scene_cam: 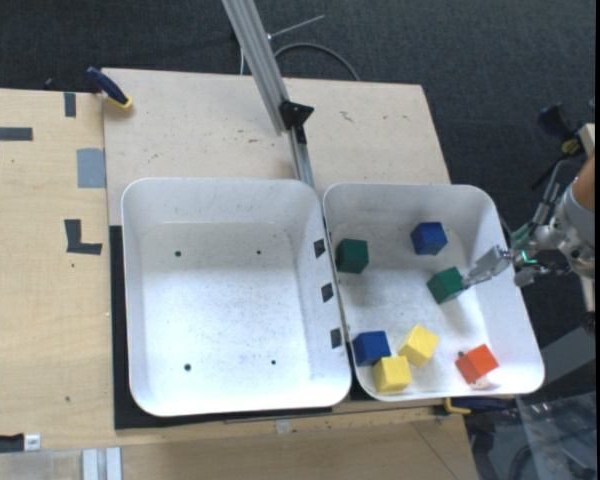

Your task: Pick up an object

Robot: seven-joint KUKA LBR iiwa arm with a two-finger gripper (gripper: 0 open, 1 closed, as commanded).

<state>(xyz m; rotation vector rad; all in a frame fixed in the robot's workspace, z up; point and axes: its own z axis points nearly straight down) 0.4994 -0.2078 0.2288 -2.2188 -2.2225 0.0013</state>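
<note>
The arm enters from the right, and its gripper (pixel 488 264) hangs over the right bin (pixel 400 200), just inside that bin's right wall. One grey finger shows, slanting down and left toward a green cube (pixel 445 286); its tip sits at the cube's upper right edge, touching or nearly so. Whether the gripper is open or closed cannot be told from this slant, and no cube is seen inside it, so nothing can be recorded as held.

This placement reads as an approach on the nearest target: that cube lies closest to the arm's side of the bin and stands apart from its neighbours, leaving room around it (a reasonable choice for a grasp, in my judgement).

The right bin holds seven cubes:
- Green, two: the one at the gripper, and a second green cube (pixel 352 255) near the left wall.
- Blue, two: one blue cube (pixel 429 237) toward the back, another blue cube (pixel 371 346) near the front left.
- Yellow, two: a yellow cube (pixel 419 344) and a second yellow cube (pixel 392 373), touching corner to corner, beside the front blue one.
- Orange, one: the orange cube (pixel 476 363) at the front right corner.

The left bin (pixel 140 298) holds no cubes. The pick is not yet made.
</note>
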